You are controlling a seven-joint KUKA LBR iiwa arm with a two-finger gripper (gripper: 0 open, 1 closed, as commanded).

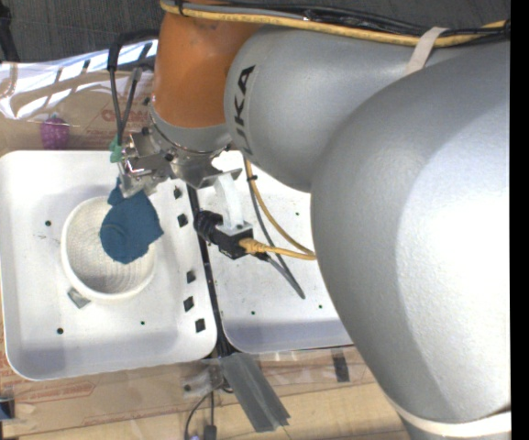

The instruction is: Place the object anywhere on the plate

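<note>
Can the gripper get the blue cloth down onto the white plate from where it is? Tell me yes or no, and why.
Probably yes. The gripper sits right over the left white bin, the crumpled blue cloth hangs directly below it over the round white plate, and nothing lies between cloth and plate.

Brown tabletop (53,394) bearing two white bins: left bin (26,337), right bin (282,324), touching side by side.

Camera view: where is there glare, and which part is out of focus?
Camera view: glare on the crinkled plastic sheet behind the left bin; the big grey arm looks soft, near the lens; the blue cloth over the plate is sharp.
</note>
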